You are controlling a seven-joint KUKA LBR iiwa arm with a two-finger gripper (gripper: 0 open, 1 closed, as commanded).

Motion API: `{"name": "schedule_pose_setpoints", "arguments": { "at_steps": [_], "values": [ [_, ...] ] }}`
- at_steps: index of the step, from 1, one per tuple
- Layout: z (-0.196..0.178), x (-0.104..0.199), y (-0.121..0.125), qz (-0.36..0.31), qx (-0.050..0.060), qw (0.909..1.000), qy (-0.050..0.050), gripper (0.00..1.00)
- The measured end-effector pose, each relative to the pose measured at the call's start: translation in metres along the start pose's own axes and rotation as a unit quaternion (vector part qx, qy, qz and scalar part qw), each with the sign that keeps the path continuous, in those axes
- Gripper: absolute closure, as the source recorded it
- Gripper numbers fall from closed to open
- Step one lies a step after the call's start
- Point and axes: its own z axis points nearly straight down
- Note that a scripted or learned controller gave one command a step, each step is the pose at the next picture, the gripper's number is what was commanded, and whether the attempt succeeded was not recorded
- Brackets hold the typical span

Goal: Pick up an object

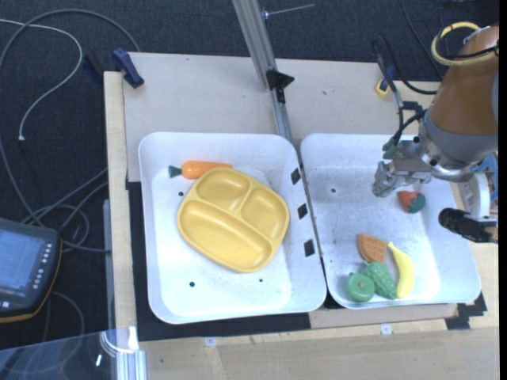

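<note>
Hand [390,182], finger state impossible to tell, low in the right bin [341,212] just beside the red toy strawberry [412,202]; a descent off-centre could nudge it away.

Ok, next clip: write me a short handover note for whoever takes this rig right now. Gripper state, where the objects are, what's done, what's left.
Gripper: low in the right bin, upper part, beside a small red toy; no object seen between its fingers.
Right bin, lower part: waffle piece, banana, green toy and a darker green bumpy toy, clustered together.
Left bin: yellow divided plate, with a carrot at its upper edge.
Done: nothing lifted yet.
Left: grasp one object and raise it; the red toy looks nearest.
</note>
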Motion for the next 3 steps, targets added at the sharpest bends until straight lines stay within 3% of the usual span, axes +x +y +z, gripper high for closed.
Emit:
{"name": "schedule_pose_setpoints", "arguments": {
  "at_steps": [3],
  "values": [
    [0.002, 0.153, 0.003, -0.003, 0.002, 1.0, 0.001, 1.0]
  ]
}}
